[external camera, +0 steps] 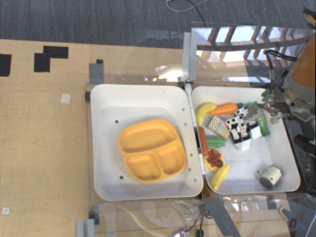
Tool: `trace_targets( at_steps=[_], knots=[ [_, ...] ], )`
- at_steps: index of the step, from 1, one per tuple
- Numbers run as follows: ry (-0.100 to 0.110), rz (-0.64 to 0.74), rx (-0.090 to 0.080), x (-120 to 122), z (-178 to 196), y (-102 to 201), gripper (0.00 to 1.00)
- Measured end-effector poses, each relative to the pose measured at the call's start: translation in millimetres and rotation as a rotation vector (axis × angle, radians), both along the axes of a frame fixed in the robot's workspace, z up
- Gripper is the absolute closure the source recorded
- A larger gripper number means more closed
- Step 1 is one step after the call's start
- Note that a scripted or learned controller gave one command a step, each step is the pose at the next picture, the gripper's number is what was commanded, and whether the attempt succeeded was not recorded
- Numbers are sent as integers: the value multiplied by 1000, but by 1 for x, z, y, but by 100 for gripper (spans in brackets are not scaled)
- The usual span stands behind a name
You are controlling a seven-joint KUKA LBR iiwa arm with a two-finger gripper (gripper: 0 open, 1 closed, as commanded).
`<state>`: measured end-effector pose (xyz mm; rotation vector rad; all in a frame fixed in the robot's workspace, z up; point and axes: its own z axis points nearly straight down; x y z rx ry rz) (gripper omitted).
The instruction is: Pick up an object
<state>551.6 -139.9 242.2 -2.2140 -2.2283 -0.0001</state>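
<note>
The right bin holds a pile of small toys: a yellow banana, an orange carrot, a checkered block, black-and-white dice and a green vegetable. Nearer the front lie a red-topped piece, a second banana and a small grey can on its side. My gripper reaches in from the right, low over the pile's right end, beside the dice and a green piece. Nothing is visibly lifted by it.
The left bin carries an orange three-part plate. A brown stick lies along the divider between the bins. A metal frame stands behind the right bin. The arm's grey wrist overhangs that bin's right rim.
</note>
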Motion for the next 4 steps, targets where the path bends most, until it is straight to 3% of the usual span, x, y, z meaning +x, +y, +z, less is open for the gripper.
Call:
trace_targets(
  at_steps=[1, 2, 3, 4],
  knots=[
    [-1, 4, 0, 2, 9, 1, 100],
    [-3, -19, -1, 14, 101, 66, 100],
    [-2, -5, -1, 60, 123, 119, 100],
    [-2, -236, -2, 71, 160, 94, 100]
  ],
)
